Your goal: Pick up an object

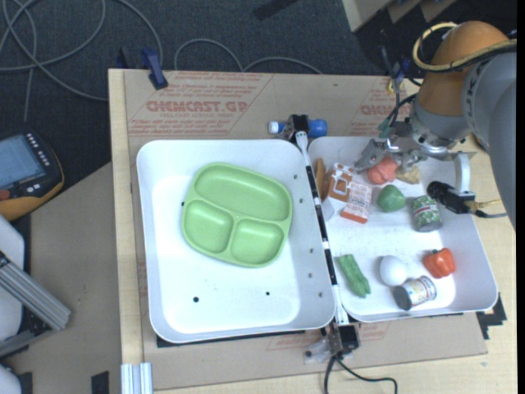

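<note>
Straddling a roundish red toy (pixel 382 171), the end effector (pixel 385 156), grip state unclear

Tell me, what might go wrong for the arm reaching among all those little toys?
The gripper is low over a reddish toy at the right bin's far end. A green ball and snack packets lie close by, so it may nudge those or close on nothing.
</note>
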Available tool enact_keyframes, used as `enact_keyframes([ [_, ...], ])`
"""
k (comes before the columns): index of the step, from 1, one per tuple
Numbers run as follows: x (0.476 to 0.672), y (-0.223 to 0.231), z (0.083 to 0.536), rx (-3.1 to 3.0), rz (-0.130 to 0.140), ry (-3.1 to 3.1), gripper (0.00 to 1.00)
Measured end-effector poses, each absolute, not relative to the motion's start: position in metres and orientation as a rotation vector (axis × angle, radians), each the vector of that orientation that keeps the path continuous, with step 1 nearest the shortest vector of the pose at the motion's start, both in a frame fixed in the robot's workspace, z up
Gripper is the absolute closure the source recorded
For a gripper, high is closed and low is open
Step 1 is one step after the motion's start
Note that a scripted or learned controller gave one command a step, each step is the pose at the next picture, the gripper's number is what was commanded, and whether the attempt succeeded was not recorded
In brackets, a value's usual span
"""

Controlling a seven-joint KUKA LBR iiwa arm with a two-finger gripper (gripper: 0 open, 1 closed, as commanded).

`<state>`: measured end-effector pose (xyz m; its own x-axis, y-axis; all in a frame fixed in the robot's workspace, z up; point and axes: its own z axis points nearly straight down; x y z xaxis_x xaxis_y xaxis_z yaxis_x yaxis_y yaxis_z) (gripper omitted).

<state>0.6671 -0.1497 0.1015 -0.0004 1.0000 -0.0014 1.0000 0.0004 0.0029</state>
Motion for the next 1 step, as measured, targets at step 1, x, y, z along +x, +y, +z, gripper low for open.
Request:
enact_keyframes([
  [1, 0.6675, -0.1493, 0.1114, 2.217, 0.002, 2.220, 1.00],
])
